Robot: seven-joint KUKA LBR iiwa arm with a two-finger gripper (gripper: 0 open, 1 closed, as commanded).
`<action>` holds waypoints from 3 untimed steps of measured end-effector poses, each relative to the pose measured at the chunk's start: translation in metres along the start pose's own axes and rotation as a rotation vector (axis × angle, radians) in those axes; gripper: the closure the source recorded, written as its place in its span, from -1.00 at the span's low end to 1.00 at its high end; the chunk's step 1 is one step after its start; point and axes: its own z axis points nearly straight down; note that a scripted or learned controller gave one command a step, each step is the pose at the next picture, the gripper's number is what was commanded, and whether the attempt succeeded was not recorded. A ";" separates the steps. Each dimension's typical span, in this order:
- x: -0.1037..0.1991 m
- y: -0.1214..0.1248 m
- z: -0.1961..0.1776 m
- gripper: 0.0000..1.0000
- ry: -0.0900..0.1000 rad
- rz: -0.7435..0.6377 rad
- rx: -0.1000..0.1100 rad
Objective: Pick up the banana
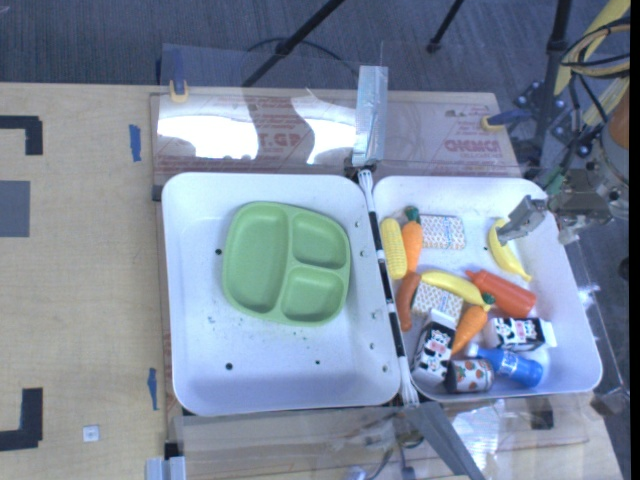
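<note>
Approach step: claw [524, 218] hangs over right bin's [585, 313] far right side, just above banana [506, 251] lying there, grip state unreadable; next comes a descent squarely onto the fruit

Smooth yellow plastic banana [507, 251]; matt green plastic tray [287, 263]; wooden bench [80, 268].

One banana [507, 252] is noted in the right bin [585, 313] — yellow, curved, lying flat near the bin's far right side. Its upper end is partly covered by the gripper [524, 218]. Its lower end is found just beside a red-orange carrot [505, 291] — whether they touch cannot be told.
</note>
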 end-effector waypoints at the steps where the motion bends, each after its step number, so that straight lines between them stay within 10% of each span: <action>1: -0.061 0.018 0.106 -1.00 -0.001 -0.103 -0.002; 3: -0.071 0.068 0.195 -1.00 0.016 -0.035 -0.007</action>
